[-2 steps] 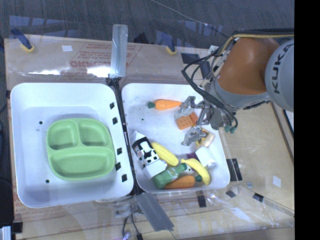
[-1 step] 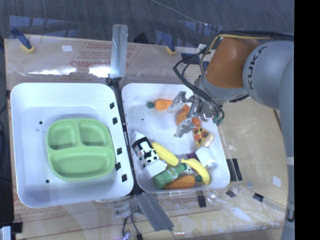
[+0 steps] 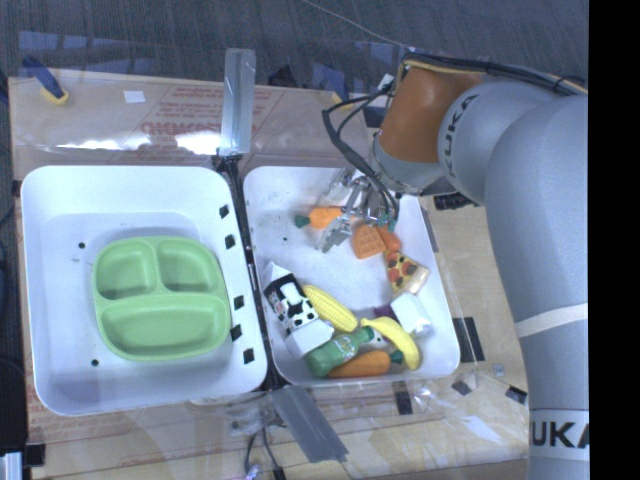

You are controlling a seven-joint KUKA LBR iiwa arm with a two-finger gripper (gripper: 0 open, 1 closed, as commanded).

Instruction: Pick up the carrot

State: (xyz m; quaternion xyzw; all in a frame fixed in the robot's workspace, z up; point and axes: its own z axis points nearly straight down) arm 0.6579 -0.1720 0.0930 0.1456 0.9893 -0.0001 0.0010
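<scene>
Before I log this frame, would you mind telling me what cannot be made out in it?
- Gripper: too small and cluttered to tell if it is open or shut.
- Carrot at the gripper's tip: contact is unclear.
- Orange item at the right bin's front: partly hidden by the green bottle.

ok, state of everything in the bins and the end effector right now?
end effector: low in the right bin, over the small carrot
small carrot: lying flat near the bin's far end
green plate: flat in the left bin
corn: lying flat
banana: lying flat
green bottle: on its side
pizza slice: lying flat
milk carton: on its side
</scene>
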